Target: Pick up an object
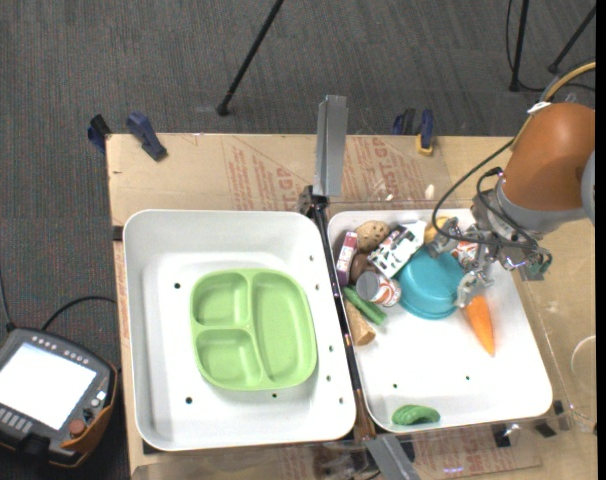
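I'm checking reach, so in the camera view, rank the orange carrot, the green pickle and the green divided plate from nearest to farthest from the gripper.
From the gripper:
1. Orange carrot, just below it, right bin.
2. Green pickle, right bin's near edge.
3. Green divided plate, left bin.

Matt green plastic tray (253, 328), cardboard bench (233, 173)

divided plastic plate (253, 330): light green
round plastic bowl (429, 286): teal-blue
tapered toy carrot (482, 324): orange
small pickle-shaped toy (415, 415): dark green
two shallow bins (143, 268): white
tabletop (223, 173): brown cardboard, red print
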